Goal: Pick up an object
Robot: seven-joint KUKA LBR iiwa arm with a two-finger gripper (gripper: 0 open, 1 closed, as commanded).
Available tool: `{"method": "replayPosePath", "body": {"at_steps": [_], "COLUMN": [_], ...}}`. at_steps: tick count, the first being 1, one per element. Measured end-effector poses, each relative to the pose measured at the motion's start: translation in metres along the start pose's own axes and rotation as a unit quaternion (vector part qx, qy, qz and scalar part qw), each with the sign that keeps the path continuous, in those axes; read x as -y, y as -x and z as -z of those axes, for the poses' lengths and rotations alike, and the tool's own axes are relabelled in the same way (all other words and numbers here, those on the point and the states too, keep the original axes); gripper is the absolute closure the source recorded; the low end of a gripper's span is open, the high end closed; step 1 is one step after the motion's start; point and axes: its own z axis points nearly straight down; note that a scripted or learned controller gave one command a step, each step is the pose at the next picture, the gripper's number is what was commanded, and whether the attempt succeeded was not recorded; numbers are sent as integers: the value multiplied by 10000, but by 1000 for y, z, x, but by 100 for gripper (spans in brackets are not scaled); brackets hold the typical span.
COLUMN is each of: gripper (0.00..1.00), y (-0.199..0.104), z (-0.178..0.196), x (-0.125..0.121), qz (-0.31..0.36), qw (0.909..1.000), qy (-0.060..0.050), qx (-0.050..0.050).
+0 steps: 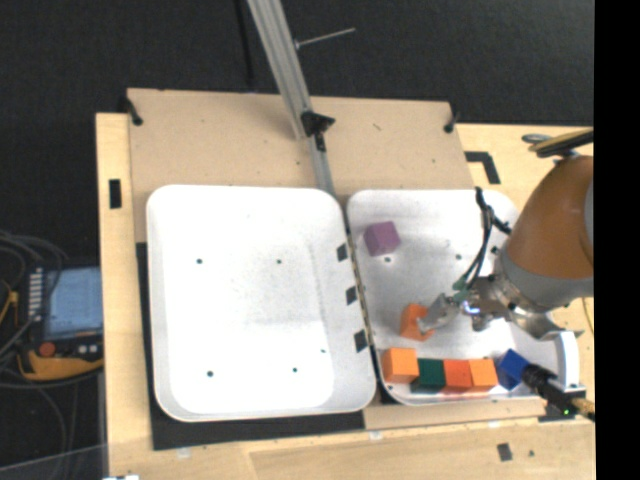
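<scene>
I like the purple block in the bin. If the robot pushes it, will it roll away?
Probably not. The purple block looks boxy with flat faces, so it would likely slide rather than roll. It looks small and stiff, so probably light. It sits alone, apart from the other blocks, so nothing should stop it.

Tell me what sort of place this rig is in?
Probably a robotics lab test bench. Two white bins sit side by side on a plywood bench; the right one holds colored blocks. The arm reaches in over them, and loose cables lie at the left.
</scene>
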Motion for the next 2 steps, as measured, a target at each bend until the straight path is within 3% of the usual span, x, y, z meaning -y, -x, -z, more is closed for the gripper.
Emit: {"method": "replayPosePath", "body": {"at_steps": [1,2], "gripper": [0,100], "y": [10,10], "z": [-47,-34], "x": [2,0], "qz": [-2,-42], "qw": [10000,10000], "qy": [-2,51], "qx": [-2,-1]}}
